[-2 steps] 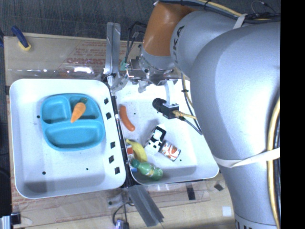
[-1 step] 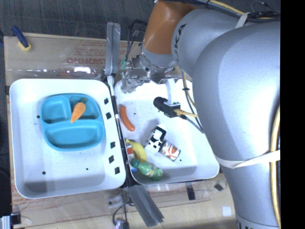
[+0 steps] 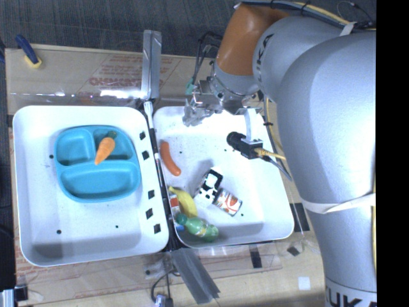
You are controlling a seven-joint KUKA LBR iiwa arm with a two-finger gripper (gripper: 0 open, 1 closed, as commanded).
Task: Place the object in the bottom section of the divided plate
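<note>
A blue divided plate (image 3: pixel 70 184) lies in the left bin (image 3: pixel 38 235). A toy carrot (image 3: pixel 104 149) rests tilted in the plate's upper right section, its tip on the ridge above the wide bottom section (image 3: pixel 105 183), which holds nothing. My gripper (image 3: pixel 192 116) hangs over the far left corner of the right bin (image 3: pixel 275 222), above bare bin floor, with nothing seen in it. A red sausage (image 3: pixel 170 159) lies below the gripper, apart from it.
The right bin's near left part holds a banana (image 3: pixel 185 201), a green toy (image 3: pixel 197 228), a black-and-white box (image 3: pixel 209 183) and a red-and-white can (image 3: pixel 227 203). The grey arm covers the bin's right side. A raised wall (image 3: pixel 153 165) separates the bins.
</note>
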